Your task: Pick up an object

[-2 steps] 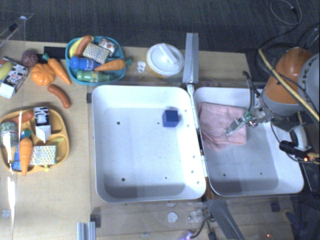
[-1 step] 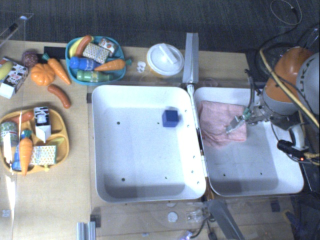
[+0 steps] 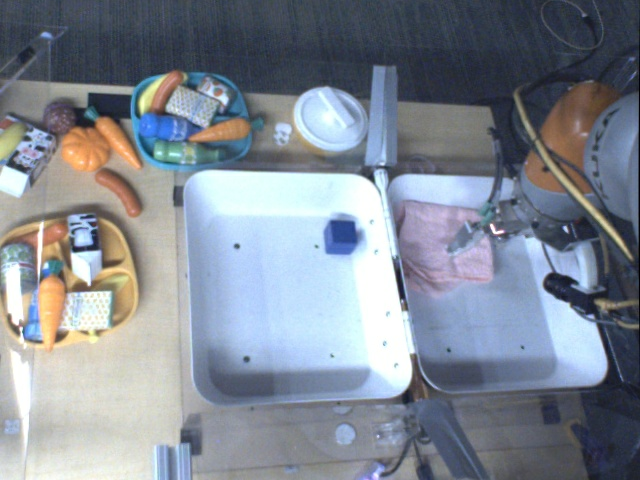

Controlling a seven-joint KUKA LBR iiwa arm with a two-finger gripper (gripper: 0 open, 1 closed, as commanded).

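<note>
Pink cloth (image 3: 445,246) lies crumpled in right bin (image 3: 520,363), upper left part; soft, light, best pinched at a raised fold. Tool (image 3: 468,238) sits over its right edge, finger state cannot tell; blue block (image 3: 341,235) in left bin (image 3: 290,368)

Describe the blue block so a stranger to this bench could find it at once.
Two shallow white bins sit side by side; take the left bin, the larger one. The blue block lies on its floor near the upper right corner, close to the divider. It is a small dark blue cube, unlike the soft pink cloth in the right bin, where the gripper sits.
</note>
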